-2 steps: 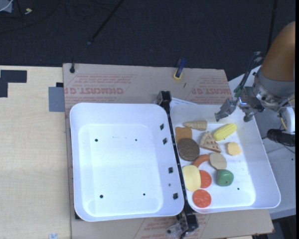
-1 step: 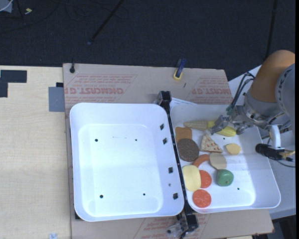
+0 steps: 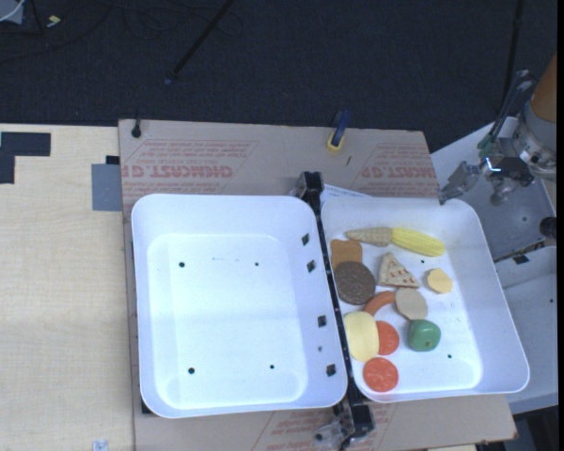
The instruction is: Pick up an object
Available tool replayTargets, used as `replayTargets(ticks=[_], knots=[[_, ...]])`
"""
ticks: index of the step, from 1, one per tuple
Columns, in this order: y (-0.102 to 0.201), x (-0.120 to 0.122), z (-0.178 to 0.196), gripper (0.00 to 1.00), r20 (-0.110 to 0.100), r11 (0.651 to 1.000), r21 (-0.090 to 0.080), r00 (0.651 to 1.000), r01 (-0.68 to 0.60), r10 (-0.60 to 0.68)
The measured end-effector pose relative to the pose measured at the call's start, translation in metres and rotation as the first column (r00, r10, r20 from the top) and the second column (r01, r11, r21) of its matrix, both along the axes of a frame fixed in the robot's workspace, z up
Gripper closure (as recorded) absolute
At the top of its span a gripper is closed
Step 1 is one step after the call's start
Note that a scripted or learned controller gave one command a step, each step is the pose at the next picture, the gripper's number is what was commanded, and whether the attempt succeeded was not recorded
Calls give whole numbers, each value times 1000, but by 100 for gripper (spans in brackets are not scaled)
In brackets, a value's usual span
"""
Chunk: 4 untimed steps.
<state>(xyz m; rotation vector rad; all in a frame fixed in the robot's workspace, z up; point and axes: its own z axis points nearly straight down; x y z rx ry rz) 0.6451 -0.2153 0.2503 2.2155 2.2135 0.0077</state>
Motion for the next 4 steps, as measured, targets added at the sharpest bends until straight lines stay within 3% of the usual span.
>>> replayTargets(ticks=[1, 2, 3, 4], knots=[[60, 0, 226, 0, 5, 1000, 1, 1000, -5, 5], [61, 0, 224, 100, -14, 1000, 4, 1000, -8, 8], [61, -1, 291, 100, -7, 1000, 3, 1000, -6, 6], [77, -58, 225, 100, -19, 1000, 6, 1000, 3, -2]])
